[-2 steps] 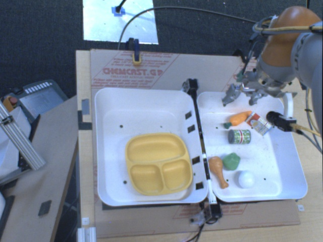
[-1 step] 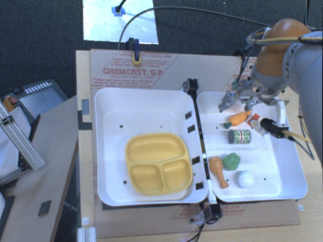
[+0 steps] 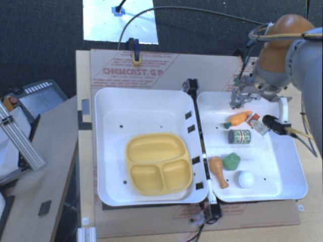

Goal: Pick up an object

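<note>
- The gripper (image 3: 240, 101) hangs over the far end of the right bin (image 3: 287, 185), at about 11 o'clock within that bin, with the grey arm (image 3: 298, 49) reaching in from 3 o'clock.
- Its fingers point down and look close together, but I cannot tell how far apart they are, and nothing shows between them.
- Nearest the fingers is the carrot (image 3: 239, 118), just below them toward 6 o'clock, lying flat and slanted on the bin floor.
- Judged as the likely target, the carrot looks like a light, stiff plastic toy with a smooth, tapered body that could slip, so a hold across the thick middle seems safest.
- The can (image 3: 239, 136) lies on its side just at 6 o'clock of the carrot. It is round and would roll, so it is best pinched across its flat ends.
- A small red-and-white packet (image 3: 257, 123) sits at 3 o'clock of the carrot, thin and flat, hard to get under.
- Nearer the front lie a drumstick (image 3: 218, 171), a green lump (image 3: 231, 161) and a white ball (image 3: 246, 179); the ball looks the most likely to skid away.
- The left bin (image 3: 111, 135) holds a yellow tray (image 3: 158, 163), well apart from the gripper.
- Both bins stand on the counter (image 3: 101, 69).
</note>
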Controlling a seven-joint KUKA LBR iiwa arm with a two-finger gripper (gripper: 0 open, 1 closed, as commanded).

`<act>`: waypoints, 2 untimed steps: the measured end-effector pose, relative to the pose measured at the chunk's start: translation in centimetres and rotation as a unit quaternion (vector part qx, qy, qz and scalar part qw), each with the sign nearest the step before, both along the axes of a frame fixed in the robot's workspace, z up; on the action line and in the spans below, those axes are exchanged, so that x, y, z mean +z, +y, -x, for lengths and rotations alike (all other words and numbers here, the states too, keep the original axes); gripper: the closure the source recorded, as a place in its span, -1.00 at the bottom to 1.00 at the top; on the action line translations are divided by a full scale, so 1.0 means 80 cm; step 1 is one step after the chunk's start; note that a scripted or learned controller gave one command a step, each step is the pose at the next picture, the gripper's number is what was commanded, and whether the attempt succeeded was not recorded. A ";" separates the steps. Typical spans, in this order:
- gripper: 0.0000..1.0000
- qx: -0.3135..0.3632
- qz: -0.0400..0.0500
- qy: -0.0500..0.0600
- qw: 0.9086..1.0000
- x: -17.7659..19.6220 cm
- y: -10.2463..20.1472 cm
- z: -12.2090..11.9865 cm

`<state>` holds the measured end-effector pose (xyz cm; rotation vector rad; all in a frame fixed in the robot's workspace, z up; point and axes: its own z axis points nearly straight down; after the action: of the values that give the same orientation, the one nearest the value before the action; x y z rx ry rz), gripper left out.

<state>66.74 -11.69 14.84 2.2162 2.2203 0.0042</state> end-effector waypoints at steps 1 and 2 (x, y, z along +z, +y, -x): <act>1.00 -0.001 0.000 -0.001 1.000 0.057 -0.006 0.002; 1.00 0.001 0.000 -0.002 1.000 0.126 -0.006 0.000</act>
<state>66.77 -12.20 24.94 2.2121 2.2209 0.0071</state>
